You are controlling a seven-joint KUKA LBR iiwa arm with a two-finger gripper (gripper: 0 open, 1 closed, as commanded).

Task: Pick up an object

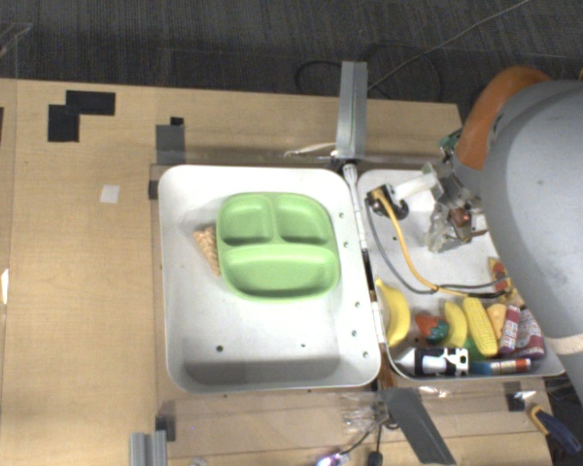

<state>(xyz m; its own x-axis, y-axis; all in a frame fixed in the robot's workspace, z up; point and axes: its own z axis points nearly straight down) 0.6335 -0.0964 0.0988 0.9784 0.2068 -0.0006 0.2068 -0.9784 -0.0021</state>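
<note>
Gripper (454,223) near right bin's (389,178) far rim | grip unclear | toys (466,328) crowd near edge

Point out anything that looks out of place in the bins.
A tan waffle-like piece in the left bin lies partly tucked under the green tray. In the right bin the toys are heaped along the near edge.

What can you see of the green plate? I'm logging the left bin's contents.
The green plate is a rounded rectangular tray that looks like matte plastic, divided into two small compartments at the far side and one wide one nearer. It lies flat, right side up, in the far half of the left bin, partly covering a tan textured item at its left edge.
</note>
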